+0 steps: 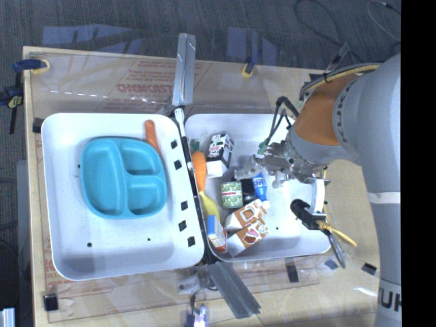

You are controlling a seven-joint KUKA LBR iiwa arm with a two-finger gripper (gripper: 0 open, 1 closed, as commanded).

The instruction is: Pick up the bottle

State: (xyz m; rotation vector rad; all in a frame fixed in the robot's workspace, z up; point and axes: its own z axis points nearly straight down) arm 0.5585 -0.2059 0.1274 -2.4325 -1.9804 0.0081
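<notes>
Bottle (259, 184) sits unlifted among clutter in the right bin (300, 240), gripper (267, 167) just above; grip state unclear.

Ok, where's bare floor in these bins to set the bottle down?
Left bin: bare white floor in front of the blue tray, and a strip along its left wall. Right bin: crowded down its left side with cartons and a carrot; the gripper hangs over its middle.

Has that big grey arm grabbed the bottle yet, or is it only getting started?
Done: the arm's gripper has reached into the right white bin, just above the small blue-and-white bottle. In hand: lining up over it. Left: gripping and lifting, since the bottle looks to lie among the cartons; whether it is gripped is unclear.
</notes>
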